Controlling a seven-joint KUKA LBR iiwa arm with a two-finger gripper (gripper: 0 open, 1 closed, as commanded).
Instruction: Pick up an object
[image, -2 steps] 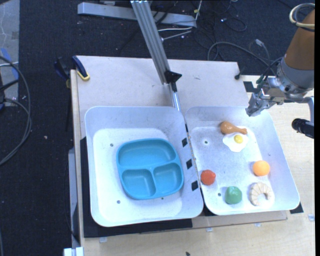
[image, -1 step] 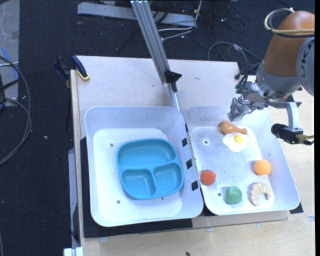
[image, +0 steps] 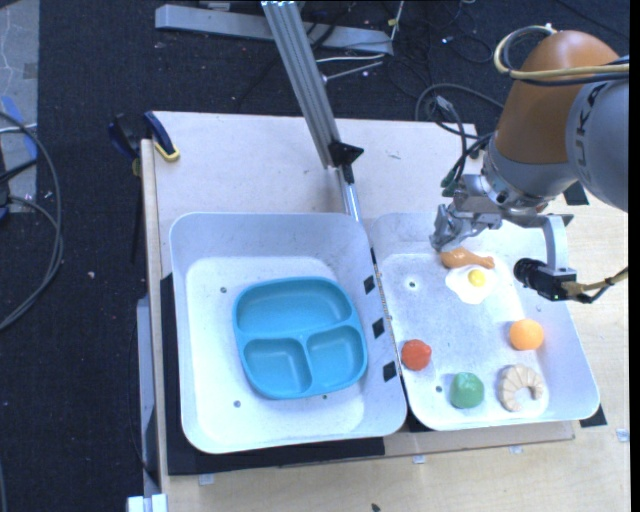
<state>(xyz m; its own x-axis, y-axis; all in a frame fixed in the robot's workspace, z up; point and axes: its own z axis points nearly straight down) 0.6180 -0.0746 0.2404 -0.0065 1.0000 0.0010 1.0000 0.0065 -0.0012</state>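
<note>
Hanging low over the far edge of the right bin (image: 590, 395), the gripper (image: 447, 235) sits just beside the orange drumstick (image: 468, 259), probably lined up to grab it; how wide its claw stands I cannot tell. A fried egg (image: 471, 284) crowds the drumstick's near side. The left bin (image: 200, 240) carries a blue tray (image: 298, 336).

Right bin holds an orange drumstick (image: 467, 259), fried egg (image: 472, 284), orange ball (image: 526, 334), tomato (image: 416, 354), green piece (image: 465, 389) and shrimp (image: 521, 386).
</note>
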